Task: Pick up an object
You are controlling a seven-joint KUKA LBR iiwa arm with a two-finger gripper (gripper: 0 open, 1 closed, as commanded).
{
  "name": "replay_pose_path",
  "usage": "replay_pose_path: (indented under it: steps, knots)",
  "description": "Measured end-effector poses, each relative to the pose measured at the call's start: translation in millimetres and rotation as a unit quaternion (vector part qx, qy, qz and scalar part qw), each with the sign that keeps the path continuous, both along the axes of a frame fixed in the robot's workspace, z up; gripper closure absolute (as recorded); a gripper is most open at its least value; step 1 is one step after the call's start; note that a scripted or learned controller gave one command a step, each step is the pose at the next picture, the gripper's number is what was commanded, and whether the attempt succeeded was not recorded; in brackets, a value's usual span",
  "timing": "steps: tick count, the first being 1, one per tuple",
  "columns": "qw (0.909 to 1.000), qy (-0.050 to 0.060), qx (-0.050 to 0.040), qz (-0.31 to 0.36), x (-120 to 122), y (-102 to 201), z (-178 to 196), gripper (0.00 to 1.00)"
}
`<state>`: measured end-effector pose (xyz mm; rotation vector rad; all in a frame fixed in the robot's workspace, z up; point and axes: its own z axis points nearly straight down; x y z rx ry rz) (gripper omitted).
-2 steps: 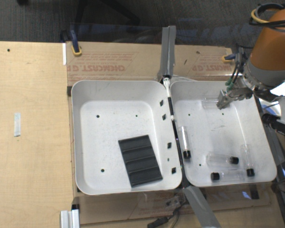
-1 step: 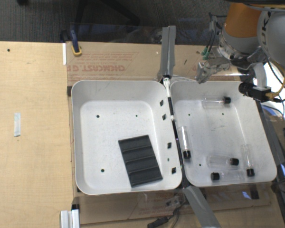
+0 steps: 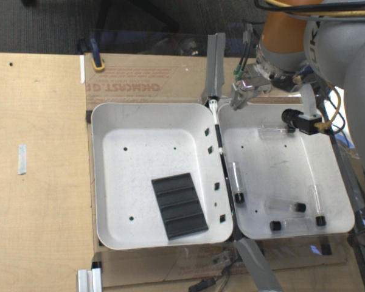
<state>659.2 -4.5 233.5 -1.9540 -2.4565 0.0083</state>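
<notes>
Black ribbed block [image 3: 179,205] in left bin [image 3: 109,163]; clear tubes [image 3: 237,181] in right bin [image 3: 340,218]; gripper [image 3: 240,97] state unclear.

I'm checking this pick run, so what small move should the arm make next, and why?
Probably move the gripper toward the near side of the right bin and lower it. It sits at the bin's far left corner, beside the divider, with no object below it. The clear tubes with black caps lie nearer the bin's front, the closest along its left wall.
</notes>
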Motion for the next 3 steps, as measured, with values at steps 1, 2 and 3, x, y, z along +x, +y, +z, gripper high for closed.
replay_pose_path:
  steps: [1, 2, 3]
  knots:
    - [1.0, 0.0, -0.0003, -0.007, 0, 20, 0, 1.0]
    - [1.0, 0.0, -0.0002, -0.009, 0, 3, 5, 1.0]
    - [0.9998, 0.0, 0.0, 0.019, 0, 10, 3, 1.0]
